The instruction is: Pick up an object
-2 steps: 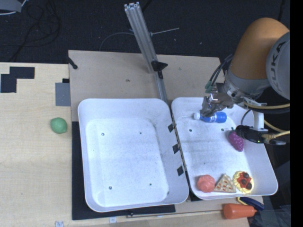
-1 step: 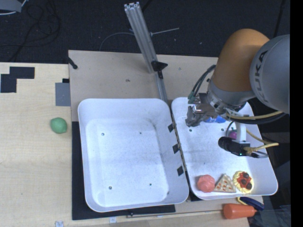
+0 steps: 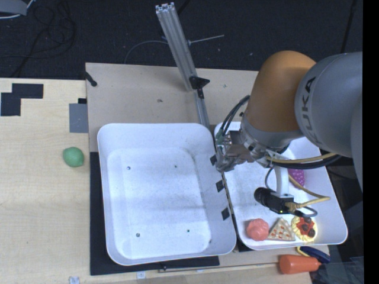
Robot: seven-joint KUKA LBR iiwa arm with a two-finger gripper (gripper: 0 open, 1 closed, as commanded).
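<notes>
My gripper (image 3: 227, 154) hangs low over the left edge of the right bin (image 3: 336, 220), close to the wall it shares with the left bin (image 3: 109, 141). The orange-banded wrist hides most of it. At the near end of the right bin lie a pinkish-red ball (image 3: 257, 229), a pizza slice toy (image 3: 282, 231) and a round yellow and red toy (image 3: 305, 228). A purple thing (image 3: 296, 177) lies partly hidden under the arm, farther back in that bin.
A green ball (image 3: 73, 157) rests on the wooden bench left of the bins. An orange carrot-like toy (image 3: 298, 263) lies outside the right bin's near rim. A slanted aluminium rail (image 3: 179, 43) rises behind the bins.
</notes>
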